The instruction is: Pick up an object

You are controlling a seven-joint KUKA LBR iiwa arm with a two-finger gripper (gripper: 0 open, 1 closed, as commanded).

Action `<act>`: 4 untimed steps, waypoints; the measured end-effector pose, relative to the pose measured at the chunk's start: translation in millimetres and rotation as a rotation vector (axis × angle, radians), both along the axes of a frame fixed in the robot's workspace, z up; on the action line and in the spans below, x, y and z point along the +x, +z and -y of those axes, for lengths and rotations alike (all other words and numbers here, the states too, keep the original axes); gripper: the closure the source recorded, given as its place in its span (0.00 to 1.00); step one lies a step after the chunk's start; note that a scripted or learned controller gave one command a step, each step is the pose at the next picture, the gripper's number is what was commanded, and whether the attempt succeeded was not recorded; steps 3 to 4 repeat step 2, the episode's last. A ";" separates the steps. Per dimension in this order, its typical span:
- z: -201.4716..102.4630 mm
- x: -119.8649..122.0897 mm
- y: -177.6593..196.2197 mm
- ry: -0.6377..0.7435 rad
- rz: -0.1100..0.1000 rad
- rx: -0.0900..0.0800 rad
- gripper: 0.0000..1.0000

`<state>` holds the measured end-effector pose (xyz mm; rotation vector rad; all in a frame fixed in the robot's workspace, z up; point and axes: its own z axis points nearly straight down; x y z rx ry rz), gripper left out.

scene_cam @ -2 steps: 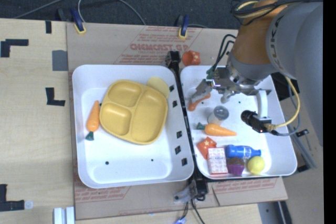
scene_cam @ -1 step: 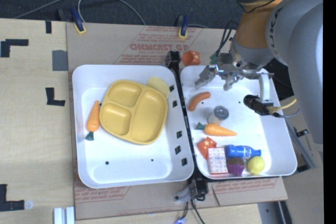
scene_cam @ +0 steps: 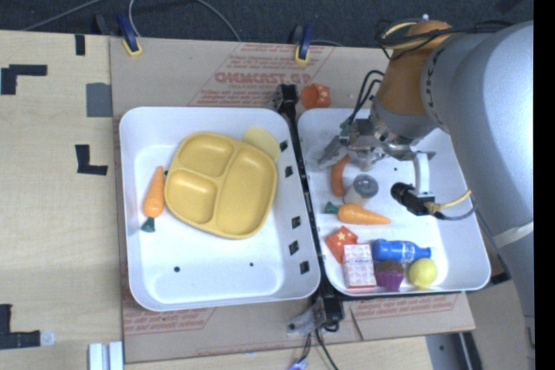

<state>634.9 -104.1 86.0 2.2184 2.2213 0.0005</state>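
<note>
My gripper [scene_cam: 345,153] is low in the back left part of the right bin [scene_cam: 460,212], reaching in from the right. Just below it lies an orange sausage-shaped piece [scene_cam: 337,178], its upper end under the gripper. A small grey round object [scene_cam: 365,185] sits right beside that piece. A carrot [scene_cam: 362,215] lies a little nearer the front. Along the front of this bin are a red packet [scene_cam: 342,239], a pink-and-white box [scene_cam: 357,265], a blue bottle [scene_cam: 399,251], a purple item [scene_cam: 390,278] and a yellow lemon [scene_cam: 422,273].
The left bin [scene_cam: 208,269] holds a yellow divided plate [scene_cam: 221,185], a second carrot [scene_cam: 154,191] by its left wall and a pale yellow round piece [scene_cam: 261,139]. An orange object [scene_cam: 316,94] rests on the cardboard behind the bins. The arm's grey body [scene_cam: 486,117] overhangs the right bin's right side.
</note>
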 end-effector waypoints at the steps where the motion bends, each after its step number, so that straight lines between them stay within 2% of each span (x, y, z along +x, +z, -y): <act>1: 0.2 0.3 10.2 0.001 0.001 -0.002 1.00; 2: -78.8 6.1 99.6 0.002 0.000 0.003 1.00; 4: -78.8 6.1 99.6 0.002 0.000 0.003 1.00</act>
